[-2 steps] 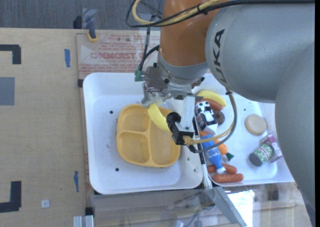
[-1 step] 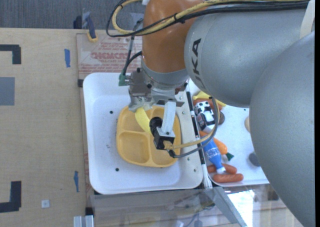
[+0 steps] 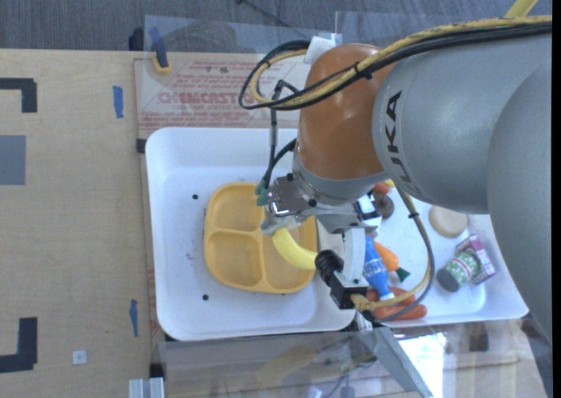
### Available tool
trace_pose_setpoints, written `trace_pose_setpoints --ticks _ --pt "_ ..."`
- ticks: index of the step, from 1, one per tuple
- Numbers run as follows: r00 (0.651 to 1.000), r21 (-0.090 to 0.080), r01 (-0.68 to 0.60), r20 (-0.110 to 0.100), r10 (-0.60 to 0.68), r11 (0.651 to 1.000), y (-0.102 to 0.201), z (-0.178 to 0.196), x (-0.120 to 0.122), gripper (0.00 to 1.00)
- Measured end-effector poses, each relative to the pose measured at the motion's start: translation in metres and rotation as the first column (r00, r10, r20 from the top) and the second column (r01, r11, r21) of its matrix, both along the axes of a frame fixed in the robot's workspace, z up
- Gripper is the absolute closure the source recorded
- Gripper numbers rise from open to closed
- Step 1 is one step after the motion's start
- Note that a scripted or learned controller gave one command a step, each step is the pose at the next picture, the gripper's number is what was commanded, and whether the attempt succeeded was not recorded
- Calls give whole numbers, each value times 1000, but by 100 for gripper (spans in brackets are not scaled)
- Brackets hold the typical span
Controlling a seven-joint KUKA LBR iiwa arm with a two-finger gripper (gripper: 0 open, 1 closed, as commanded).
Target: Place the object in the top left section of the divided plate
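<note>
Bench w/ two white bins; yellow divided plate in left one. Hand over plate's right edge, banana just below it, long axis diagonal. Grip state: cannot tell.

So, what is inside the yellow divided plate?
A banana lies over the right edge of the yellow divided plate. The left sections look bare. The arm covers the upper right part, so its content cannot be seen.

i see the wooden bench carrying two white bins side by side (blue tape marks on bench).
</note>
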State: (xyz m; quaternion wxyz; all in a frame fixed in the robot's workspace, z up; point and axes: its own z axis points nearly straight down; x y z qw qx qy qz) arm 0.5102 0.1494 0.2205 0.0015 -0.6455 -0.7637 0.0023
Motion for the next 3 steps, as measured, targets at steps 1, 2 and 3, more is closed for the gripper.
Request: trace_pose_setpoints --ticks 1,2,3 --pt "997 1 -82 0 82 997 -18 -8 -1 100" --pt "980 2 -201 0 201 980 -76 5 -17 100" --pt "985 2 -170 0 170 985 -84 8 -30 100"
